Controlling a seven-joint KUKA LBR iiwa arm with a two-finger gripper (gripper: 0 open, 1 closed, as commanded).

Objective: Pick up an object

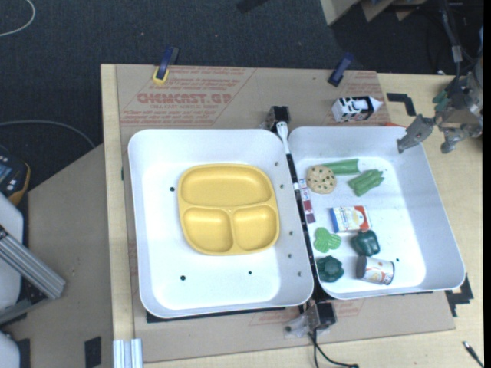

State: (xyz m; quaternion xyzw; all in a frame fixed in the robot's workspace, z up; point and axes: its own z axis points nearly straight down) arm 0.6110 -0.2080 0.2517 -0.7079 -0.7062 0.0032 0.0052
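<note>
Cookie (321, 179) lies in right bin (430, 205), well apart from spread, unladen jaws.

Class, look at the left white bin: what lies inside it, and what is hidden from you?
Inside the left white bin lies one yellow divided plate, its three compartments bare. The bin floor beneath the plate is covered, so unseen.

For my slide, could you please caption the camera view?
Gripper open above right bin of small items; yellow tray in left bin.
</note>
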